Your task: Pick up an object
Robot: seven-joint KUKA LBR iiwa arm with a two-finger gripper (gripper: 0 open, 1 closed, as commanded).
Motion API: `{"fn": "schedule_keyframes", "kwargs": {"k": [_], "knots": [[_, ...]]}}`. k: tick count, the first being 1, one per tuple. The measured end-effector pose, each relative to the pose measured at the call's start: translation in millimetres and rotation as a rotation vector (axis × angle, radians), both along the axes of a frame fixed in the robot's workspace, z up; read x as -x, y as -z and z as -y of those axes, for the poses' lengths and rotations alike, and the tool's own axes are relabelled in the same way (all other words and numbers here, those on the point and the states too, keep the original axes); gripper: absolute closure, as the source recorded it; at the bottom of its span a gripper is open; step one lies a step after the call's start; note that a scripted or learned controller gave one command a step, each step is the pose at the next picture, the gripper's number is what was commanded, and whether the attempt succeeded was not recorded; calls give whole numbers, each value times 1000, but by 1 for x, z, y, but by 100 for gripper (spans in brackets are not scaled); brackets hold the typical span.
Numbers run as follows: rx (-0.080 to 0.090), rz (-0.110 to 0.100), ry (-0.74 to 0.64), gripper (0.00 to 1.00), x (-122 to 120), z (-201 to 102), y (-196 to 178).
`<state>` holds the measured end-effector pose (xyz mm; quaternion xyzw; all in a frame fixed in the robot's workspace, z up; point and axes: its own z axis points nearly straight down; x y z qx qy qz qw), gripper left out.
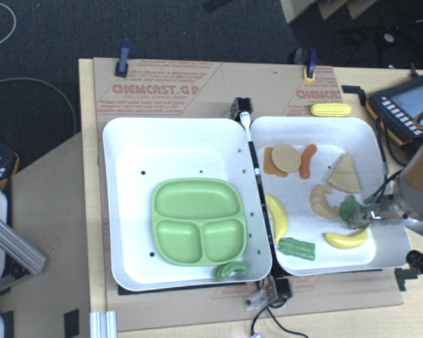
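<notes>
The right bin (304, 122) holds several toy foods. A round tan slice (284, 158) lies by an orange sausage (307, 160), with a beige wedge (345, 174) and a curved tan piece (323, 201) nearby. Along the front lie a small yellow banana (345, 239) and a green pickle (297, 247). A larger yellow piece (277, 217) rests against the bin's left wall. My gripper (365, 215) is low in this bin at its right side, right against a small dark green piece (348, 207). That piece is partly hidden by the gripper.
The left bin (120, 189) holds a green divided plate (197, 219) and a pale green ring (231, 270) at its front wall. A yellow corn cob (330, 109) lies on the bench behind the right bin. A black and orange device (402, 111) sits at the right.
</notes>
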<state>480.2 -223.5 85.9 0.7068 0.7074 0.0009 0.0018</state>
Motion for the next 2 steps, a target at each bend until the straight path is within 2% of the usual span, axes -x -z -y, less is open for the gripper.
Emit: {"fn": "schedule_keyframes", "kwargs": {"k": [2], "knots": [[0,0,1,100,0,0,0]]}}
